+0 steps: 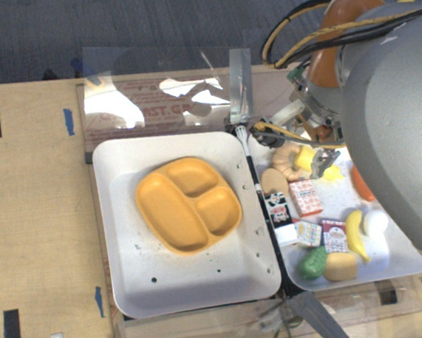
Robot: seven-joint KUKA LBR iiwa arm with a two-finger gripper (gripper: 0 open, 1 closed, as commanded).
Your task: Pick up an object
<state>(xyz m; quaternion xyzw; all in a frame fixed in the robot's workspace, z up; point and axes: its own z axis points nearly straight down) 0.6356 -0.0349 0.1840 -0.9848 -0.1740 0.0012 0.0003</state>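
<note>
Cardboard-brown bench top spreads under two shallow white bins, with grey carpet along the far edge at twelve o'clock. On the bench to the nine o'clock side of the bins lies open room.

Left bin (125, 284) carries a yellow divided tray (188, 204) near its middle, with bare white floor all round it, widest toward six o'clock. Right bin (398, 262) is crowded, and the bulky grey arm (397, 132) covers its three o'clock side, leaving little free floor.

Gripper (322, 163) reaches down at the twelve o'clock end of the right bin, above a pale tan pumpkin-shaped toy (292, 160) that lies just at its nine o'clock side. Whether the fingers are parted or closed I cannot tell, and nothing is plainly seen between them.

From the gripper toward six o'clock lie a small red-and-white box (305, 197), a banana (356, 234), a green vegetable toy (314, 264) and a tan block (341, 266), the last two touching near the bin's front wall. A beige oval piece (274, 180) sits against the wall between the bins, at the gripper's eight o'clock.
</note>
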